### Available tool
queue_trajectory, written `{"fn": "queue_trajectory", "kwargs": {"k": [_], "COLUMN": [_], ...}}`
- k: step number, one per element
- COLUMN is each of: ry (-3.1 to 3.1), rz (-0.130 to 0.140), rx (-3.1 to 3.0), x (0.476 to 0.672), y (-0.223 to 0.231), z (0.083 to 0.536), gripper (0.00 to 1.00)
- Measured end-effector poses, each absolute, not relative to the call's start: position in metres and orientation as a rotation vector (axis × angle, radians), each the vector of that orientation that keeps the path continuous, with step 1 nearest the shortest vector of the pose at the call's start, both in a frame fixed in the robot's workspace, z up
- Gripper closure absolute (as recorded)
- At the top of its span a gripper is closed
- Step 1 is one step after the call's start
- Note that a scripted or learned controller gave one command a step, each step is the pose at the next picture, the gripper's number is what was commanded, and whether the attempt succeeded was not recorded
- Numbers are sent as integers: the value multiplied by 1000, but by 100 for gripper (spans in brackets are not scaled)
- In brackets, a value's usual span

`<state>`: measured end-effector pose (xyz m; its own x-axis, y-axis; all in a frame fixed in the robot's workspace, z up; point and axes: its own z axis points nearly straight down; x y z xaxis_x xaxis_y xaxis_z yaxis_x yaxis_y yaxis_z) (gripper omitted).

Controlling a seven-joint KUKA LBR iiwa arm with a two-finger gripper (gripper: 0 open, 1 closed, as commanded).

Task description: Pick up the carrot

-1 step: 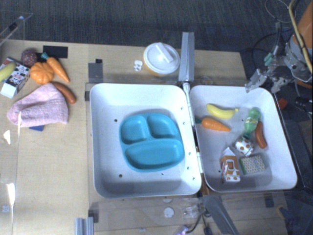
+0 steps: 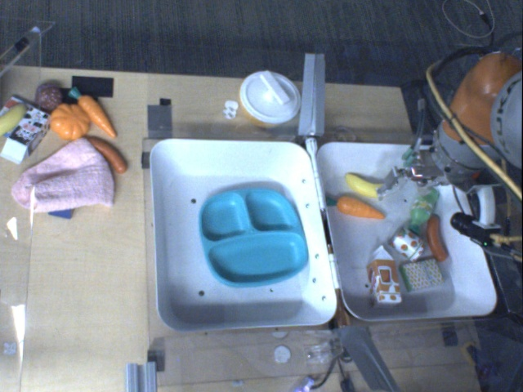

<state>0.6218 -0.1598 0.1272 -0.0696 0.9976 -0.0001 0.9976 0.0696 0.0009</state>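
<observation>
The carrot (image 2: pixel 360 209) lies flat in the right bin (image 2: pixel 474 300), near that bin's left wall, with its tip pointing right. A yellow banana (image 2: pixel 360 185) lies just above it. My gripper (image 2: pixel 406 172) hangs over the bin's upper middle, to the right of and above the carrot and apart from it. It is close to the banana's right end. A second carrot (image 2: pixel 97 114) lies outside the bins on the bench at the far left.
The right bin also holds a green item (image 2: pixel 422 211), a red sausage (image 2: pixel 437 240) and some small food boxes (image 2: pixel 384 281). A blue divided plate (image 2: pixel 254 235) sits in the left bin (image 2: pixel 176 292). A pink cloth (image 2: pixel 65 180) and toy foods lie at far left.
</observation>
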Motion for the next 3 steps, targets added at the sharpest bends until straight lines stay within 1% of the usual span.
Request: {"fn": "queue_trajectory", "kwargs": {"k": [1,2,3], "ry": [2428,2387,2521], "rz": [16,26,0], "rx": [1935,1991,1851], "x": [607,584,598], "y": [-128,-98,-94], "z": [100,99,90], "gripper": [0,0,0]}}
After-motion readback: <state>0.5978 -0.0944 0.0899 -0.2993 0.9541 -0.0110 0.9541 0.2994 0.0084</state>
